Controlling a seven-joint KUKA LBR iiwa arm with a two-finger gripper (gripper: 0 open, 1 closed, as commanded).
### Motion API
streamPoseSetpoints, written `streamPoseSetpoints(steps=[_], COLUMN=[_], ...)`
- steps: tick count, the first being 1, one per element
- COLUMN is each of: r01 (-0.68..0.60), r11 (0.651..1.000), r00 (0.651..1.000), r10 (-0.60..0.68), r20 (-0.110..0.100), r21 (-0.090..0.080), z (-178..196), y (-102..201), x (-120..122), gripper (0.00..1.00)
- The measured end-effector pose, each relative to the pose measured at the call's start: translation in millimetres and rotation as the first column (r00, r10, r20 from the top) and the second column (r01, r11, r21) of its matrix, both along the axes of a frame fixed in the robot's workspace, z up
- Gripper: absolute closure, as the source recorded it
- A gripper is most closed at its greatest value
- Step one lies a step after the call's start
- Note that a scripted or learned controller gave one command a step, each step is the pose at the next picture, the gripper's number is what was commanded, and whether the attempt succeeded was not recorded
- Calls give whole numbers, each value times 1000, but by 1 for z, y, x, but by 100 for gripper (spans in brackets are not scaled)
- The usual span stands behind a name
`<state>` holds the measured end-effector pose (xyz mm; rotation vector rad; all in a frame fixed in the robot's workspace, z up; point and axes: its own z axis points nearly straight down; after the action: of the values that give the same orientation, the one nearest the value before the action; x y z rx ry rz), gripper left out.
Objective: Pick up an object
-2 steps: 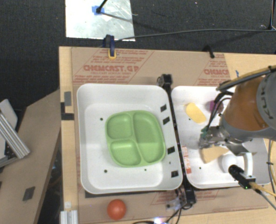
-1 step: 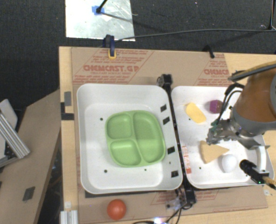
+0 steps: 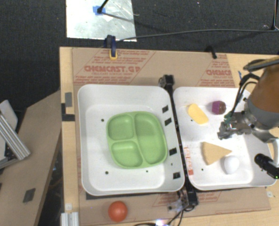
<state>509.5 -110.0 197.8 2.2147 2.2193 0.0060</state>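
The right bin [image 3: 243, 180] holds a yellow oblong piece [image 3: 197, 113], a small purple ball [image 3: 218, 107], a tan wedge [image 3: 214, 152] and a white ball [image 3: 231, 164]. My gripper [image 3: 225, 130] hangs over the middle of this bin, to the right of the yellow piece and just above the tan wedge. Nothing shows between its fingers. The grey arm with its orange band [image 3: 274, 95] comes in from the right and hides the bin's far right side.
The left bin [image 3: 90, 126] holds a green divided plate [image 3: 136, 139]. An orange-red ball [image 3: 117, 210] lies on the bench in front of the left bin. A black clamp [image 3: 167, 81] sits at the back where the bins meet.
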Motion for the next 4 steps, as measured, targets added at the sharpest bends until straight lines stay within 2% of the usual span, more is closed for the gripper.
streamPoseSetpoints(steps=[1,2,3,4], r01=[-2,-8,-7,-9], r11=[1000,1000,1000,1000], r00=[1000,1000,1000,1000], r10=[2,8,7,9], r20=[-3,-3,-5,-4], r21=[1,3,3,5], z=[21,32,22,32], y=[0,51,100,159], x=[2,10,22,35], gripper=[100,100,100,100])
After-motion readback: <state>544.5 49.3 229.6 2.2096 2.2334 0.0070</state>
